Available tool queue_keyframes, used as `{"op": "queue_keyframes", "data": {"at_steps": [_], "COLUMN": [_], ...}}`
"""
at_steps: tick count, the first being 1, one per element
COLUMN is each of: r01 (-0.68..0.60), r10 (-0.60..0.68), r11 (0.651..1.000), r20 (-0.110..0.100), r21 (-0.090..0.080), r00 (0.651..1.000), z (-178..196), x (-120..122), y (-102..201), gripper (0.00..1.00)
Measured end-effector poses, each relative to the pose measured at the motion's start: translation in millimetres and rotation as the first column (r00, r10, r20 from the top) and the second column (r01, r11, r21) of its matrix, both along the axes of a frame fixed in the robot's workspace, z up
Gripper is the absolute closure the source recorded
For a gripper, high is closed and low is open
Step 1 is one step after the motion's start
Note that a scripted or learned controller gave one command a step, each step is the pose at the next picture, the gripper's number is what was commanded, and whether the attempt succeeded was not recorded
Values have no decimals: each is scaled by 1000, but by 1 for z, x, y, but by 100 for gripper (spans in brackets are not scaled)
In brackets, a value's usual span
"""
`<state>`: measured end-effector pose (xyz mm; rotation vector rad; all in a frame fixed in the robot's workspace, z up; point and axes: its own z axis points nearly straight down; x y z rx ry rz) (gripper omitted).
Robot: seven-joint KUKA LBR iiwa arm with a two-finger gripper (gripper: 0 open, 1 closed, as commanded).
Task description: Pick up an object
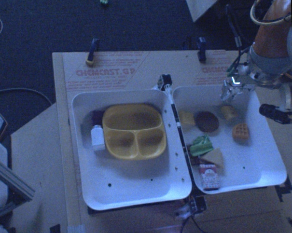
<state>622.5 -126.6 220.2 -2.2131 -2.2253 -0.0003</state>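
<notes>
We saw the claw (230,91) hanging over the far edge of the right bin (268,147), with the grey arm (270,40) and its orange band reaching in from the right. We could not tell from this slanted, dim view how the claw was set, and nothing showed clearly within it. Just below the claw, near the bin's far edge, lay a small yellowish piece (228,112). Beside it toward the bin's middle sat a dark round cookie (206,121), and a pale yellow block (186,118) lay against the bin's left wall. A round waffle (240,132) rested nearer the right side, apart from the others. Toward the near edge we found a green leafy item (201,145), a tan wedge (214,157) just beside it, and a red packet (209,176) close to the near left corner. In the left bin (91,188) a yellow divided plate (134,131) filled the middle, with a small white bottle (97,136) touching its left side. Both bins sat side by side on the surface (64,117), and two clamps (91,51) gripped its far edge.
</notes>
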Motion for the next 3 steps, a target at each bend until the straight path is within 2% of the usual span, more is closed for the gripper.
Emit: {"op": "queue_keyframes", "data": {"at_steps": [1,2,3], "r01": [1,2,6], "r10": [-1,-2,-6], "r11": [1000,1000,1000], "r20": [-1,6,-1], "r21": [0,-2,-2], "r00": [1000,1000,1000], "z": [-7,6,-5], "x": [-11,-9,-21], "y": [52,73,70], "gripper": [100,100,100]}}
